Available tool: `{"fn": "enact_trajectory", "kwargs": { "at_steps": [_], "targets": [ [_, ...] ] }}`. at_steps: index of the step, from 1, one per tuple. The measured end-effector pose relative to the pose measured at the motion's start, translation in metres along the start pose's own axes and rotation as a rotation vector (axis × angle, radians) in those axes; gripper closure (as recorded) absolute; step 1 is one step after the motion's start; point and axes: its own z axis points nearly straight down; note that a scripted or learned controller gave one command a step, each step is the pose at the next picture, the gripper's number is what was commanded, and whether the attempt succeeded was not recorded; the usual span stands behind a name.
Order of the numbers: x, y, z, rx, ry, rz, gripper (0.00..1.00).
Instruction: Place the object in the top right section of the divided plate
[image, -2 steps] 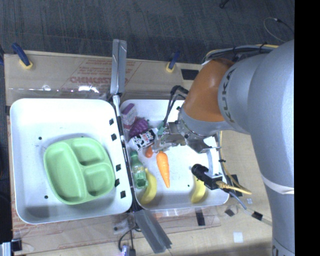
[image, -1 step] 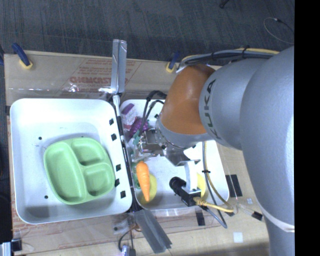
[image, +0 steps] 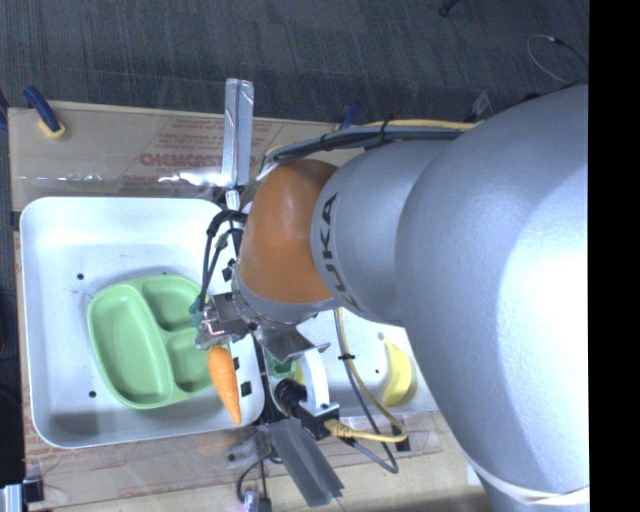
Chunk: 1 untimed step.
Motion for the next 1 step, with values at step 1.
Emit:
{"fn": "enact_trajectory", "kwargs": {
  "at_steps": [1],
  "targets": [
    [-0.0006,0.0001,-0.0001,0.0,-0.001,0.001,0.0]
  ]
}}
